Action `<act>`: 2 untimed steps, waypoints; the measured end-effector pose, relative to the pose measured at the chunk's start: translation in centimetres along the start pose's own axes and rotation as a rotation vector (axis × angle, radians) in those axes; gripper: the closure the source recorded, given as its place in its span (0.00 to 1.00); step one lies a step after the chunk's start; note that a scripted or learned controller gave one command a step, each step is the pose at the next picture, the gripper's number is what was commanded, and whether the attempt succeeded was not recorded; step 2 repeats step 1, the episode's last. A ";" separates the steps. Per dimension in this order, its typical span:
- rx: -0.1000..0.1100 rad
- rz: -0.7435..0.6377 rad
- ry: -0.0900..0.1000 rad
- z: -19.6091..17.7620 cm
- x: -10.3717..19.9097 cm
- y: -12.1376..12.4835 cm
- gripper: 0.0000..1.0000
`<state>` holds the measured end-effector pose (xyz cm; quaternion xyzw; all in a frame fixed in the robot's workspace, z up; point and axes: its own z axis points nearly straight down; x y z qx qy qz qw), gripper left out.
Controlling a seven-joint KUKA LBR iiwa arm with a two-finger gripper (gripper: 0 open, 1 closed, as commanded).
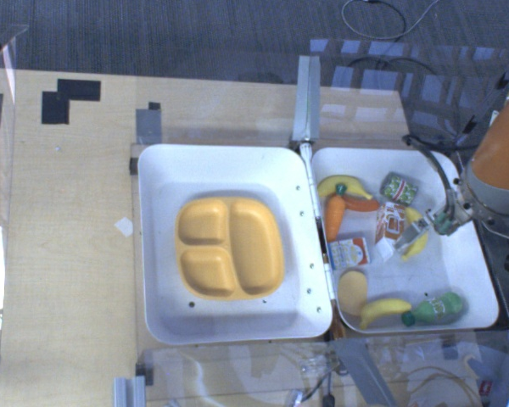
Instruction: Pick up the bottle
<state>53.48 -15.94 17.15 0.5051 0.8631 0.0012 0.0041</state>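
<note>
The bottle (435, 309) is green and lies on its side in the front right corner of the right bin (483, 287), touching the tip of a banana (382, 311). My gripper (444, 220) hangs over the right side of that bin, well behind the bottle and apart from it, close to a small yellow item (416, 245) and a brown-and-white carton (390, 222). The grey arm with its orange band (502, 153) reaches in from the right edge.
The right bin also holds a green can (399, 187), a carrot (333, 215), a second banana (342, 185), a blue-and-white carton (349, 252) and a tan round piece (352, 288). A yellow divided plate (231, 246) lies in the left bin (161, 193).
</note>
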 end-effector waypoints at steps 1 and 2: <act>-0.023 -0.165 -0.026 5.8 5.9 -0.3 0.00; -0.023 -0.165 -0.026 5.8 5.9 -0.3 0.00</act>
